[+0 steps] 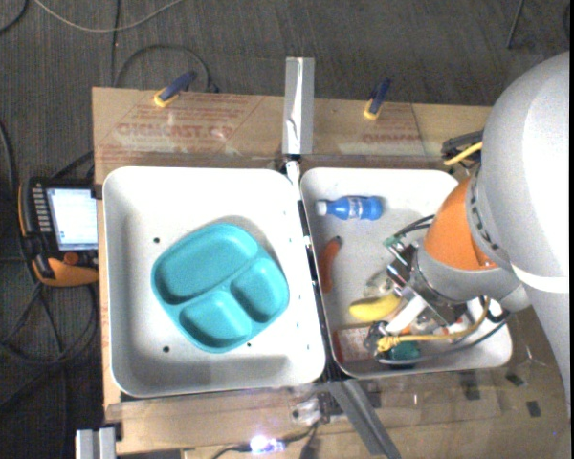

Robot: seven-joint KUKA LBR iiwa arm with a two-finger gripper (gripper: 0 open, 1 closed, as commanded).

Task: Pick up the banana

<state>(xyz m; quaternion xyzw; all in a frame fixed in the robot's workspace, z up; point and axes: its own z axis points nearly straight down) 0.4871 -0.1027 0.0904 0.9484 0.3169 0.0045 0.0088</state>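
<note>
Over the right bin (318, 256), the gripper (399, 306) hangs at the banana (374, 307) lying near the bin's front, its grasp impossible to judge; a centred, square close across the fruit should serve best

We see 2 smooth white plastic bins (124, 256), a glossy turquoise plastic divided tray (220, 285), a blue plastic bottle (352, 207), a smooth yellow banana (373, 307), and a matt brown wooden tabletop (201, 127).
</note>
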